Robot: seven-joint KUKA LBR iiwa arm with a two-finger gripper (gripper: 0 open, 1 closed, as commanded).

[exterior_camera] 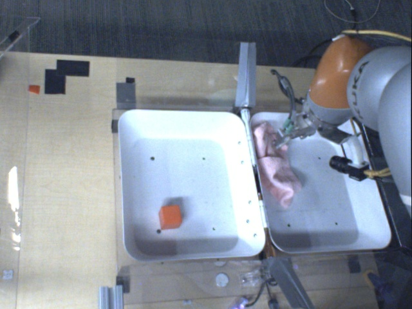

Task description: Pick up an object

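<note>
A crumpled pink cloth (273, 166) lies along the left wall of the right bin (335, 237). My gripper (284, 134) is low over the cloth's upper right part, touching or nearly touching it. A small orange block (170, 217) rests in the lower left of the left bin (187, 124), far from the gripper.
A grey metal divider post (245, 76) stands between the bins at the back. The arm's orange band (335, 76) and grey body fill the upper right. Black marks (63, 73) and a small orange tag (34, 89) lie on the bench at far left.
</note>
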